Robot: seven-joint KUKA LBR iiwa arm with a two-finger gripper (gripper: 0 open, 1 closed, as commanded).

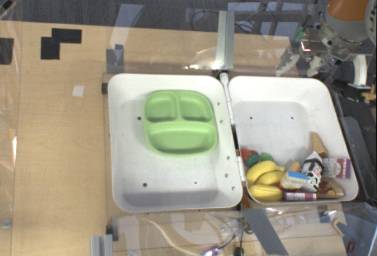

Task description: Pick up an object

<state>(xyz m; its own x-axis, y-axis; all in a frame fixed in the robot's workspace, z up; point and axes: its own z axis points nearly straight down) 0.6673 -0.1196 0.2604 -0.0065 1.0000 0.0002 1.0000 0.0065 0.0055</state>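
My gripper [299, 64] hangs above the far rim of the right bin [277, 102], below the orange-banded wrist at the top right. Its fingers [285, 64] are spread open with nothing between them. A pile of small objects lies in the right bin's near right corner: yellow bananas [264, 177], a red and green fruit [250, 158], a cow-patterned carton [312, 169], a cone [318, 143], a pink box [338, 168] and a red pen [299, 196]. The gripper is well behind this pile and apart from it.
A green divided plate [179, 122] lies in the left bin [126, 149]. A metal divider [231, 125] runs between the two bins. Cables and a bracket sit behind the bins near the arm. Bare bin floor lies between the gripper and the pile.
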